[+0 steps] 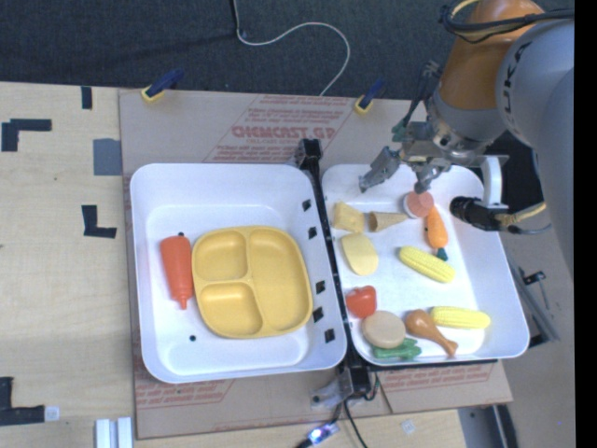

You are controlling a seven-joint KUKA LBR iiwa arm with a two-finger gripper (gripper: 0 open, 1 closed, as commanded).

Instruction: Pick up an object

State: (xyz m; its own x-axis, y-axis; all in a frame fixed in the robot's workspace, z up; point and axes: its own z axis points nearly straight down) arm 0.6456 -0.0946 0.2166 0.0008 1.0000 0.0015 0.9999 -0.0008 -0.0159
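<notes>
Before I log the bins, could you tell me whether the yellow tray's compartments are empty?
Empty: the tray shows only bare yellow compartments; the carrot lies beside it.

arm: grey shell | orange band above wrist | black cables

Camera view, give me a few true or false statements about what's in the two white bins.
1. The yellow three-compartment plastic tray sits in the left white bin. True.
2. The orange toy carrot lies inside that tray. False: it lies beside the tray, on its left.
3. Two yellow toy corn cobs lie in the right white bin. True.
4. The gripper hangs over the left bin. False: it is over the right bin's far end.
</notes>
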